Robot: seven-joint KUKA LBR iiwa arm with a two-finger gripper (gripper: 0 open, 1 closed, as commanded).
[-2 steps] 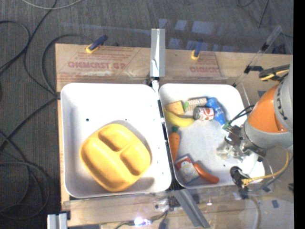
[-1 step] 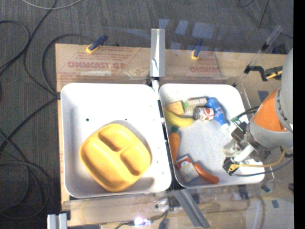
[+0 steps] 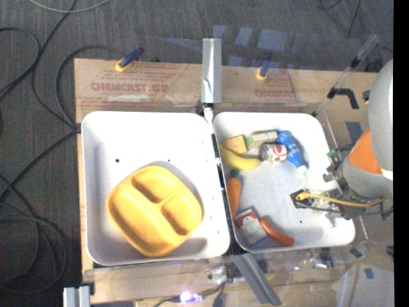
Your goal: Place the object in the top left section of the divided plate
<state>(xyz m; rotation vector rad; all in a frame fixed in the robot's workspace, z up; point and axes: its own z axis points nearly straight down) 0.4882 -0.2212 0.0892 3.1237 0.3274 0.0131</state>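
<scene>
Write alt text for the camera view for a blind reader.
A yellow plastic three-section plate sits in the left white bin; the right white bin holds a yellow banana, orange carrot, red-and-white soda can and red sausage. The grey, orange-banded arm reaches over that bin's right side.

Yellow divided plate (image 3: 155,210) lies flat in left bin (image 3: 128,139).

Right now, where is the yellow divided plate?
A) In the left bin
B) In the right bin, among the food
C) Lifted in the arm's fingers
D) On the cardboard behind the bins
A: the yellow plate lies flat on the floor of the left bin, while the banana and carrot lie in the right bin.
</scene>
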